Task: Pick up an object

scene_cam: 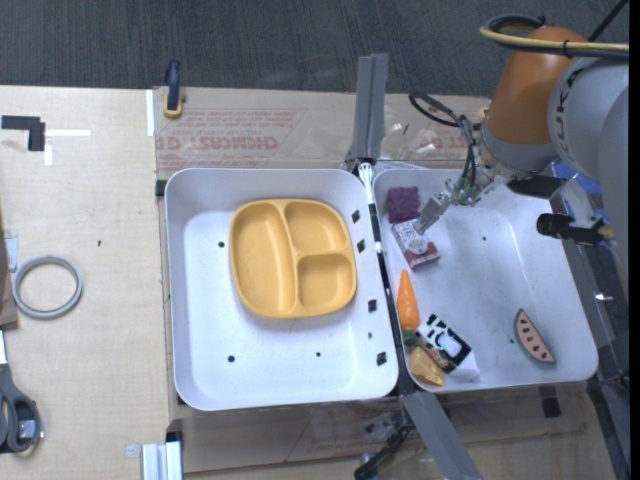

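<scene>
Gripper point(432, 213) fingers are being shown poised low over the far left part of the right bin point(500, 268), just above a small pink-and-white packet point(416, 245); whether they are parted or closed cannot be told at this scale, and nothing is being seen held between them. The packet is lying flat on the bin floor, close to the bin's left wall, with the fingertips just beside its far end (contact cannot be confirmed). A purple object point(403, 203) is resting just beyond the packet, near the bin's far left corner. Nearer the camera, an orange carrot-shaped piece point(407, 301) is lying along the left wall, and past it a black-and-white package point(449, 345) is being partly overlapped by a yellowish item point(427, 368) at the near left corner. A watermelon slice point(535, 337) is lying well apart from these, toward the near right side of the same bin.

The grey arm point(585, 108), with its orange band point(530, 88), is reaching in from the right over the bin's far edge. The left bin point(200, 348) is being occupied by a yellow divided plate point(293, 258), set flat with three compartments. On the wooden bench point(80, 208), a grey ring point(44, 286) is lying left of the bins, and scissors point(17, 416) are showing at the near left edge.
</scene>
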Controlling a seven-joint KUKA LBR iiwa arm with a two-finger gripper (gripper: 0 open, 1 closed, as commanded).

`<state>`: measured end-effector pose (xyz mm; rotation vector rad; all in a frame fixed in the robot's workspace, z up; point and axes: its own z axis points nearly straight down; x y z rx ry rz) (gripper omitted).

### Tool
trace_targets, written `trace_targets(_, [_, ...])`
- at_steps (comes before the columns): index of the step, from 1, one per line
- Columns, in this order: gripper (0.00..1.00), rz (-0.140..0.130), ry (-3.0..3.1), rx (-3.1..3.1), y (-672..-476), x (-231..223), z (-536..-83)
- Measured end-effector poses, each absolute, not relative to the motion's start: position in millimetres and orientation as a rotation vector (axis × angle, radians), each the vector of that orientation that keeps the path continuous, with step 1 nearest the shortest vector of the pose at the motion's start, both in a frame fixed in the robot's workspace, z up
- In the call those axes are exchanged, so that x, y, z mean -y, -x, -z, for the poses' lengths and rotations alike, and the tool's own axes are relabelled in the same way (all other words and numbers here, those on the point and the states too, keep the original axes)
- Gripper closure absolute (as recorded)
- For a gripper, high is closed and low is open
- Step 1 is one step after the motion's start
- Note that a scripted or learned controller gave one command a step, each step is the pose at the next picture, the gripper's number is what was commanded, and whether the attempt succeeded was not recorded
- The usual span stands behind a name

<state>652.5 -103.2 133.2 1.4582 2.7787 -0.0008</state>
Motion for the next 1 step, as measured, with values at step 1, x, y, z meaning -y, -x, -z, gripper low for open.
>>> trace_targets(1, [0.00,0.002,-1.336,-2.842,-619.0,75.9,-192.2])
